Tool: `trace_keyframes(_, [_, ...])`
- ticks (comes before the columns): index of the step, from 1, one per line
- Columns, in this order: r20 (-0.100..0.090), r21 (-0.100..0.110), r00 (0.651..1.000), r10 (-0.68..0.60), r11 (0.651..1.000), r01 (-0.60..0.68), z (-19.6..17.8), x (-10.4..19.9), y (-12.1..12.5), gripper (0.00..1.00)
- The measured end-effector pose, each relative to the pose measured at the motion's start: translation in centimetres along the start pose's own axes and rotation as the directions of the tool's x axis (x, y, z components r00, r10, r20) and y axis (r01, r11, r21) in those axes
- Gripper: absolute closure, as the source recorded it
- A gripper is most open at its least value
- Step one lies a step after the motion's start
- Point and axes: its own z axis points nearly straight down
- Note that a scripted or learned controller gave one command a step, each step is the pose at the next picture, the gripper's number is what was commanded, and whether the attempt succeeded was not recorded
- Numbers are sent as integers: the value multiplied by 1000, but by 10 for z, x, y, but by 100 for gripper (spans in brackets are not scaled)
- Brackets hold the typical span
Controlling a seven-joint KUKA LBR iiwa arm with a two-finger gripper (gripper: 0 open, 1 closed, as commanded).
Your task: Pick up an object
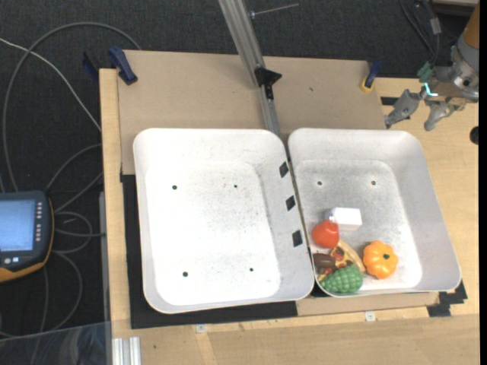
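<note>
My gripper [417, 114] hangs at the upper right, above the back right corner of the right bin [411, 166]. Its two fingers are spread apart with nothing between them. Near the front of that bin lies a cluster of objects: a white block [347, 218], a red tomato-like ball [326, 234], an orange pumpkin [380, 258], a green bumpy piece [344, 281] and a small brown and yellow item [333, 260]. The gripper is well behind all of them.
The left bin [205, 219] sits beside the right one, joined by black clips. A metal pole [242, 29] slants up from the back of the bench. Blue clamps [122, 65] hold the bench's back edge. A handheld pendant [23, 234] lies off the bench at left.
</note>
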Motion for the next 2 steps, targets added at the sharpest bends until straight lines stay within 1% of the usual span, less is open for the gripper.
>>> trace_keyframes(1, [2,-4,1000,-2,1000,2,-4,0,1,0])
trace_keyframes(2, [1,-1,1000,0,1000,0,39,-3,1,0])
